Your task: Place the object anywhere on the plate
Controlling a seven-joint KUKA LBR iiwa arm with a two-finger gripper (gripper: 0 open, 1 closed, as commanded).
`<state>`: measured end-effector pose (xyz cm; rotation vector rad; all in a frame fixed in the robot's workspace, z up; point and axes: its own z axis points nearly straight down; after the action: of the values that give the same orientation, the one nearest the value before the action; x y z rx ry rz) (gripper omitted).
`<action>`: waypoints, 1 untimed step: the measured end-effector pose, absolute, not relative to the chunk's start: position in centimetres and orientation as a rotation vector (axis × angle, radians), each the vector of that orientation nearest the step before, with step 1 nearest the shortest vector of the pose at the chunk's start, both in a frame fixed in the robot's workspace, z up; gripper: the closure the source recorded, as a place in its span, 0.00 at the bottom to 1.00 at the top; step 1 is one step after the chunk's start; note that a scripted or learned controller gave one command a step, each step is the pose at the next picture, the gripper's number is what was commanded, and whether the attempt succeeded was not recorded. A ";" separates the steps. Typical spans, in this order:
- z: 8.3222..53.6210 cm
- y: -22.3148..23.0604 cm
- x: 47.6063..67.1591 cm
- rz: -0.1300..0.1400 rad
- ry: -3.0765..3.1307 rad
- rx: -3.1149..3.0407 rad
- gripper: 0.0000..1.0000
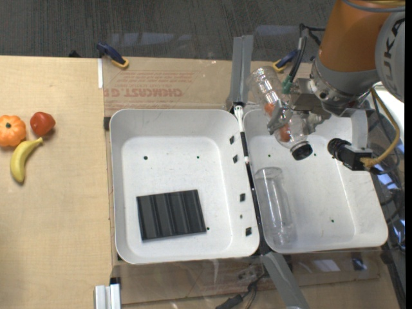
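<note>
The grey arm with its orange band looms nearest the lens, reaching over the right bin. Its jaws are closed on a clear plastic bottle, held tilted above the bin's far left corner. A second clear bottle lies along the bin's left side. The left bin holds a dark ribbed plate. On the tan surface lie a banana, tomato and orange. Dark carpet lies beyond.

Dark ribbed plate: flat, near part of left bin. Clear plastic bottle: on side, near-left of right bin, by wall.
</note>
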<state>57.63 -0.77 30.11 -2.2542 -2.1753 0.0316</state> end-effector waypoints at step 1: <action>28.7 -0.1 57.2 0.010 -2.087 -2.344 1.00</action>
<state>57.16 -0.06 28.74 -2.3439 -2.0867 0.0098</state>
